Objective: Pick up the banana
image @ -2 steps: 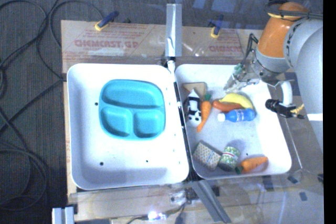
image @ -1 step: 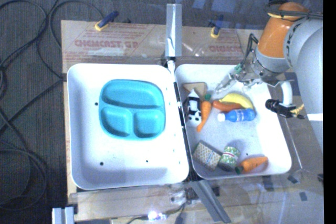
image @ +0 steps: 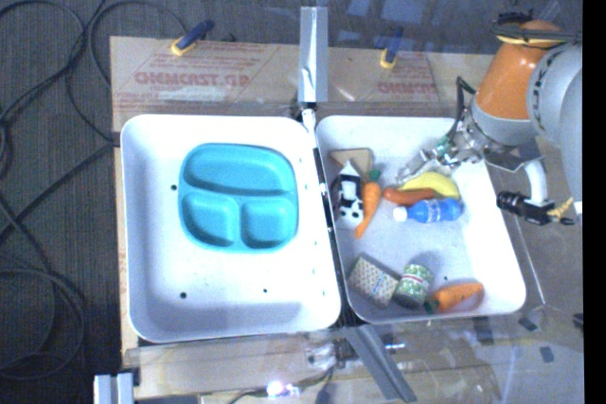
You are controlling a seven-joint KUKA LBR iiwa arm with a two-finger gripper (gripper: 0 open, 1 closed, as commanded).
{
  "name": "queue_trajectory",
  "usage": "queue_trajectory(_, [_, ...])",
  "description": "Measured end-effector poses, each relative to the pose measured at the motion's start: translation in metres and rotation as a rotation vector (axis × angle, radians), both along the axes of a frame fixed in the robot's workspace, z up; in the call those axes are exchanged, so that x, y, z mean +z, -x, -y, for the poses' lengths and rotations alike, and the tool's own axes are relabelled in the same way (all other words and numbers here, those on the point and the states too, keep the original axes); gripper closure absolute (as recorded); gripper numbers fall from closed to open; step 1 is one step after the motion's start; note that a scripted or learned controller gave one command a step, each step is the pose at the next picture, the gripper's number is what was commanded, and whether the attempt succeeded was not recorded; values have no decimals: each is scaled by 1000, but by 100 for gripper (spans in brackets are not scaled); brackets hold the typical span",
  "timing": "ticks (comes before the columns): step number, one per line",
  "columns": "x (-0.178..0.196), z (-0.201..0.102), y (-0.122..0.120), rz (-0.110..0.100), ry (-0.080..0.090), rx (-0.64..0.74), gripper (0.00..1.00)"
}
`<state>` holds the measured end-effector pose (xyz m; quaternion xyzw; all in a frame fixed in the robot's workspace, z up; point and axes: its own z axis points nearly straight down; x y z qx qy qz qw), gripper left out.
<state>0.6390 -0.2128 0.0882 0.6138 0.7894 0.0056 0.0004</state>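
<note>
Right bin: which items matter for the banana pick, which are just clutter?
Job:
banana, in the right bin
gripper, just above the banana

Lying about:
blue bottle, touching the banana
carrot
second carrot
cow toy
patterned can
blue divided tray, in the left bin

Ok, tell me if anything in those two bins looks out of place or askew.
Nothing looks spilled or damaged. The right bin is simply cluttered: the banana lies against a carrot and a blue bottle. The blue tray sits flat in the left bin.
</note>
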Motion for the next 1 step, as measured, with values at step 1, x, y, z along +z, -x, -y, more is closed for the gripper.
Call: queue_trajectory(1, [11, 0, -1, 5, 5, 1, 100])
